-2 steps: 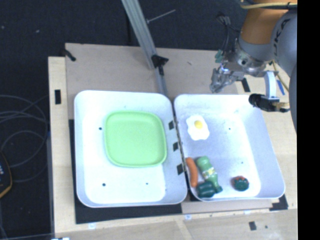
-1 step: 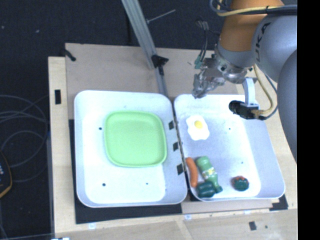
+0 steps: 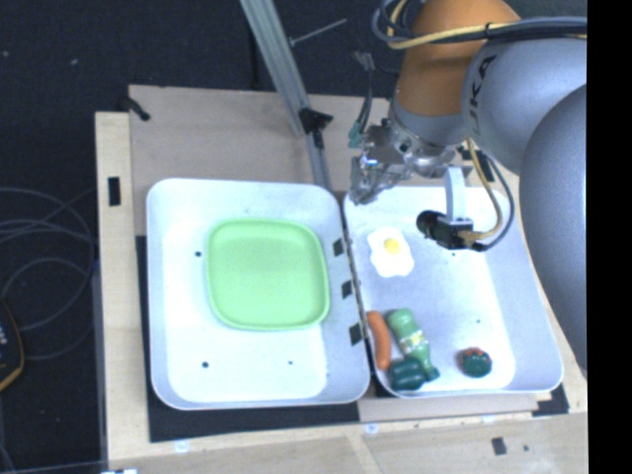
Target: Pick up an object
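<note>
The right bin [image 3: 494, 294] holds a toy fried egg [image 3: 391, 253] near its back left, an orange carrot [image 3: 379, 338] along the left wall, a green bottle-like toy [image 3: 409, 345] beside the carrot, and a small green and red piece [image 3: 475, 362] at the front right. My gripper [image 3: 366, 188] hangs over the back left corner of the right bin, just behind the egg and apart from it. Nothing shows between its fingers.
A light green square plate [image 3: 267, 274] lies in the left bin [image 3: 178, 363]. A grey metal pole [image 3: 281, 67] slants in from the top toward the bins' shared wall. A black cable fitting [image 3: 444, 228] dangles right of the egg.
</note>
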You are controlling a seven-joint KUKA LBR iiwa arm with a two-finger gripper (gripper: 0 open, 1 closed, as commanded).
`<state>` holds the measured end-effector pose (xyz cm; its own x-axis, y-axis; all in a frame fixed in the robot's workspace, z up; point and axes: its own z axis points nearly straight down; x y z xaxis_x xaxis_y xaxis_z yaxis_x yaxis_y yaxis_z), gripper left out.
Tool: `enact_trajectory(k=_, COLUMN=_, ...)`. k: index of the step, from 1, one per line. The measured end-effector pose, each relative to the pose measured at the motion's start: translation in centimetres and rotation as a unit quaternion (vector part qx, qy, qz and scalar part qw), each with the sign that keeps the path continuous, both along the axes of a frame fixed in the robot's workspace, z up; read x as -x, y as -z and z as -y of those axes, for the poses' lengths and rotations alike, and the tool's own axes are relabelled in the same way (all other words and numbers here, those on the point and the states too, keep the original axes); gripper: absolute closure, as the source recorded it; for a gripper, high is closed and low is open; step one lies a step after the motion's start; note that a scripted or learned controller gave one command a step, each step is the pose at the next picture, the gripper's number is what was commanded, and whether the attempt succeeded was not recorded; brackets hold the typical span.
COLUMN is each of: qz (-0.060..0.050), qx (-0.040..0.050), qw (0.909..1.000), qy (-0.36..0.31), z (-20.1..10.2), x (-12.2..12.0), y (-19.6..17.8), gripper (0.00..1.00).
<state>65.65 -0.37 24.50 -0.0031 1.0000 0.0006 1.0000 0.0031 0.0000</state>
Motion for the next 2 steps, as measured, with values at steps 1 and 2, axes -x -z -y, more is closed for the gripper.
enact_trajectory(k=1, qz=0.0, qx=0.0001, qw=1.0, qy=0.0, z=-4.3, x=2.2, y=1.0, gripper=1.0)
enact_trajectory(k=2, qz=0.0, qx=-0.0001, qw=1.0, qy=0.0, z=-8.7, x=4.1, y=1.8, gripper=1.0)
